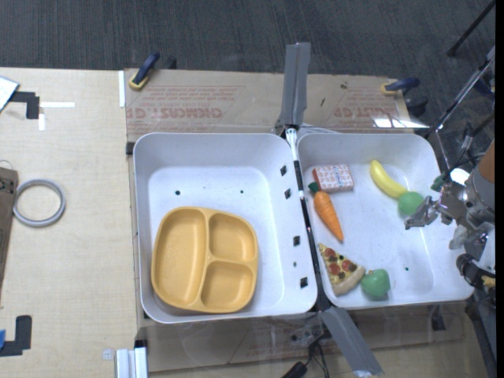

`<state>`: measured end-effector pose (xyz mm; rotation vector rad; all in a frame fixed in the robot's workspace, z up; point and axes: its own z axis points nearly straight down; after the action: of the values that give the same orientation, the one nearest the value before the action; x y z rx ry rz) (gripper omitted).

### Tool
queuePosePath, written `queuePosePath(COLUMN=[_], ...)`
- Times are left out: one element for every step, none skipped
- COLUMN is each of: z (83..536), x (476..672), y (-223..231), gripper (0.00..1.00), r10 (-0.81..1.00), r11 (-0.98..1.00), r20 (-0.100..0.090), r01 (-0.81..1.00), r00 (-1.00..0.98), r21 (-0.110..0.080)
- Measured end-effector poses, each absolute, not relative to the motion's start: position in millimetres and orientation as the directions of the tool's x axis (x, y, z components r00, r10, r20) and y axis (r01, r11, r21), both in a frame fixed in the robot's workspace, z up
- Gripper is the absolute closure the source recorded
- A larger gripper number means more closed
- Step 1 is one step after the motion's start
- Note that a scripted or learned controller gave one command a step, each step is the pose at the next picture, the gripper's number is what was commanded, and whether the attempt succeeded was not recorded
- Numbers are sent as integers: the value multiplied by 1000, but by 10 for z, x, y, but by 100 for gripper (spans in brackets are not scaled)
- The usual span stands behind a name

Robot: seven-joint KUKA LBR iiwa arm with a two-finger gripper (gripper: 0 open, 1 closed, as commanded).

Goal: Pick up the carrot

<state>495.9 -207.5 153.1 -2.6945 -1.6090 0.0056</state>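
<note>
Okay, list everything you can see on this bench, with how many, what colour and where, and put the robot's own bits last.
carrot: one, orange with green top, right bin, near its left wall
small box: one, pink and white, just above the carrot
banana: one, yellow, right bin, upper part
pizza slice: one, right bin, lower left
green pieces: two, one beside the pizza slice, one below the banana
divided plate: one, yellow, left bin
white bins: two, side by side
tape roll: one, grey, bench at far left
gripper: one, grey, right bin's right edge, beside a green piece
</note>
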Motion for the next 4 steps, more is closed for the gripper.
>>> queuePosePath(z=[1639,909,908,1352], x=[4854,5050,4766,4972], y=[-2094,-1930,-1515,-1310], gripper=[0,0,0,0], r10=[865,936,899,920], r11=[-502,-353,-437,-391], r20=[0,-1,0,-1], r01=[865,935,899,920], r00=[502,353,437,391], r21=[-3,-3,-4,-2])
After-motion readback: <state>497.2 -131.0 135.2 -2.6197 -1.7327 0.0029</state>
